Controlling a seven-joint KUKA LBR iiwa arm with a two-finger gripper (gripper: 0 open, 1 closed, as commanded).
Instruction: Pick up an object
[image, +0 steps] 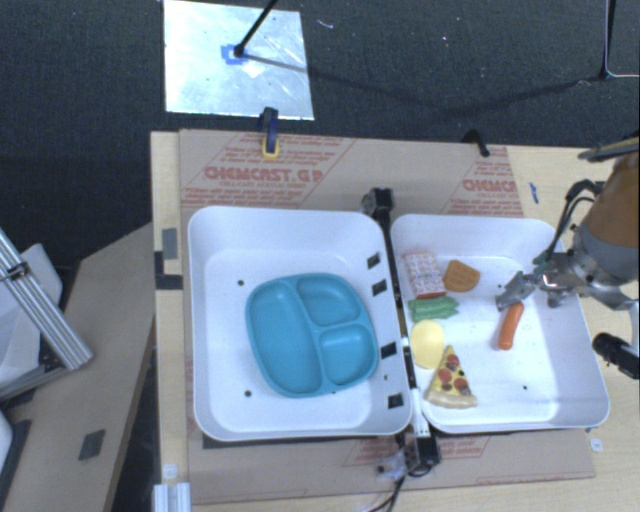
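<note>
Carrot (510, 326) lies in the right bin (575, 400), claw (522, 289) just above its top end; finger spacing indeterminate. Approach step; next: descend, close.

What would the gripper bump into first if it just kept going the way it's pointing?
Probably the carrot. The gripper reaches in from the right and angles down and leftward over the right bin, with the orange carrot lying just below its tip. Depth is hard to judge from above, so it might pass beside it and meet the bin floor.
</note>
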